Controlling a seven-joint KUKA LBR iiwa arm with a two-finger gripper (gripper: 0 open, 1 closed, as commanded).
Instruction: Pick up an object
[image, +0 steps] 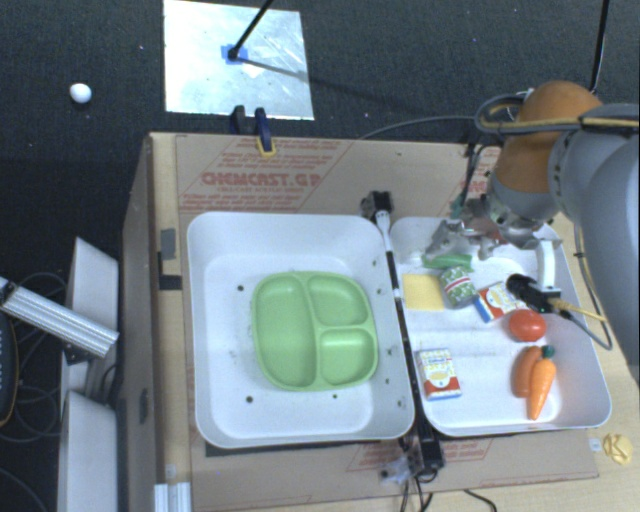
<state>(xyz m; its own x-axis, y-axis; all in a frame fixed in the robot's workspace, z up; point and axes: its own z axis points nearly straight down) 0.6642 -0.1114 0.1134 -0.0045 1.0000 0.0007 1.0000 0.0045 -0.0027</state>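
carrot stands upright in frame, tip pointing nearer.

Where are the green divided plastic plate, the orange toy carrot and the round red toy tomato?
green divided plastic plate (313, 330): camera view, on its centre ridge.
orange toy carrot (540, 385): camera view, on its body.
round red toy tomato (527, 325): camera view, on its top.

The bench bears two white bins side by side.
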